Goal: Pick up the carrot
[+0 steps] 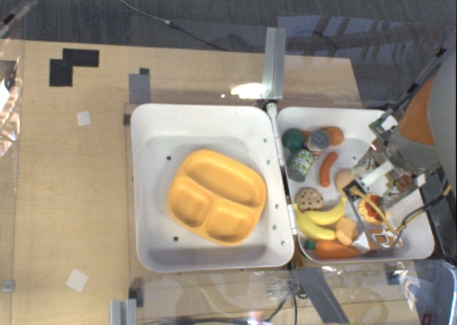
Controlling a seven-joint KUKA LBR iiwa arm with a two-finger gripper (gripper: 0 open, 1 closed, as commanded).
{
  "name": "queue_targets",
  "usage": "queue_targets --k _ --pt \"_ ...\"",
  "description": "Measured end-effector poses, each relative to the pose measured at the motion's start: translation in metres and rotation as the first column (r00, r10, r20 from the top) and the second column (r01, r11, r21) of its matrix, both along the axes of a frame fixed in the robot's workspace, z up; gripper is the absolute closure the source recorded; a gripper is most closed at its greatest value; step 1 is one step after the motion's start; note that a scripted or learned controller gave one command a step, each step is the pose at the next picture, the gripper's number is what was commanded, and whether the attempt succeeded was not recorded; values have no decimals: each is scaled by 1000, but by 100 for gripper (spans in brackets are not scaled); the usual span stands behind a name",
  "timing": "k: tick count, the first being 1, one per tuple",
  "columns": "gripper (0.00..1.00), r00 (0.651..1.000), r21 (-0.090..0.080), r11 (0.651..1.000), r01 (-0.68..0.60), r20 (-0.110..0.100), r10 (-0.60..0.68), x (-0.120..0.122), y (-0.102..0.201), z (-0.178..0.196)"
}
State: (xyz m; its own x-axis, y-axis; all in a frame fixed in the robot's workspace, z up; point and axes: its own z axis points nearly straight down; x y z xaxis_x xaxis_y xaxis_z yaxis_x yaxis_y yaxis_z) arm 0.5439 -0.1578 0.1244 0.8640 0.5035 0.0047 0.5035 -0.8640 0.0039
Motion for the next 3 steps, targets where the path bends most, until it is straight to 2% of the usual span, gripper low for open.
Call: queue_targets --k 1,2,3 --pt "0 999 0 1000 31 10 -31 -41 45 -35" --pt "100 1000 0 1000 27 15 -27 -39 45 -23" --pt "100 998 -2 998 -68 6 68 -55 2 103"
